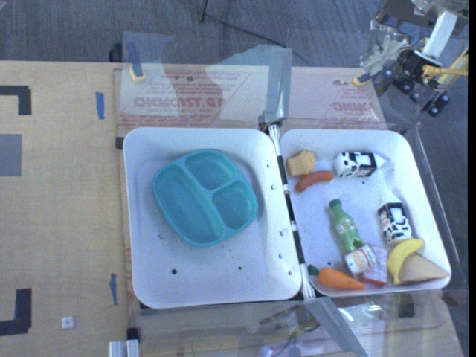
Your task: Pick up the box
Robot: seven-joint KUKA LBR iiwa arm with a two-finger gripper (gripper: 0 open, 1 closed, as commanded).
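So the right-hand bin [416,162] is pretty crowded. What we take to be the box [364,259] is a small white-and-red packet lying flat near the front edge, though it's small and fuzzy enough that we can't read anything on it. It's hemmed in: a green plastic bottle [344,224] lies just behind it with its base touching or nearly touching, a yellow banana [402,256] curves just to its right, and an orange carrot [337,277] sits at its front left. A tan wedge-shaped thing [425,270] is tucked under the banana in the corner, and we can't tell what it is. Further back there's a black-and-white can-like piece [393,222], a rounded cow-patterned item [358,163], a yellowish chunk [300,162] and an orange sausage-shaped piece [314,179]. The left bin [141,259] holds a teal divided plate [206,196], smooth with three compartments. Both bins are matte white with rounded corners, sitting on a pale wooden tabletop [52,222] with blue tape marks. The gripper [398,58] hangs up at the top right, beyond the back edge of the bins and well apart from the box. It's a jumble of metal, black parts and a yellow cable, cut off by the frame, so we can't tell whether it's open or closed.
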